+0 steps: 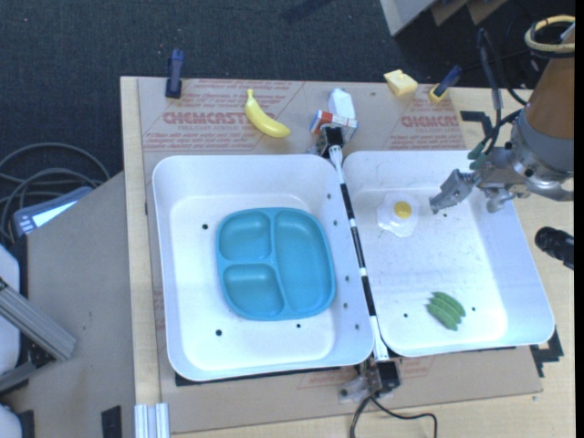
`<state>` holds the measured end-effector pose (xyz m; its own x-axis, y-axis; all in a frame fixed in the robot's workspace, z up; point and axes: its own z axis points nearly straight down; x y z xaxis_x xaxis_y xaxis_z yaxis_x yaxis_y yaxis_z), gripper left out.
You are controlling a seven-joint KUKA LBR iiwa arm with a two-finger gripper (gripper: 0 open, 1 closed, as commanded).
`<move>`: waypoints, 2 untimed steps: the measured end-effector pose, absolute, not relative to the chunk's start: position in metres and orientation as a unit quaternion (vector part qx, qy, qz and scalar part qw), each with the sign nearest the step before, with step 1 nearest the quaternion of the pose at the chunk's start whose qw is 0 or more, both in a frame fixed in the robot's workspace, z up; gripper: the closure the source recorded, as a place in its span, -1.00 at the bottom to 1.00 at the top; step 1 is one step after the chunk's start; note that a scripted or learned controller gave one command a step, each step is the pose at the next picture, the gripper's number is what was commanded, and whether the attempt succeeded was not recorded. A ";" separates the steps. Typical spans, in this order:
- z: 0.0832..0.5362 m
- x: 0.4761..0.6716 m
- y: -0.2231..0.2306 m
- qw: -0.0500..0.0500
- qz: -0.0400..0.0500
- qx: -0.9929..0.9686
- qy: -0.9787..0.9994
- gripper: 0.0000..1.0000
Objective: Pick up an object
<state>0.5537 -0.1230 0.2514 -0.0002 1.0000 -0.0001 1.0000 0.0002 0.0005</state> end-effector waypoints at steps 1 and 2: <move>0.169 0.518 -0.166 -0.001 -0.001 0.708 0.707 -1.00; 0.164 0.605 -0.184 0.000 0.000 0.707 0.707 -1.00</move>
<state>0.6051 -0.1843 0.1641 -0.0007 1.0000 -0.0003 1.0000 0.0007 0.0010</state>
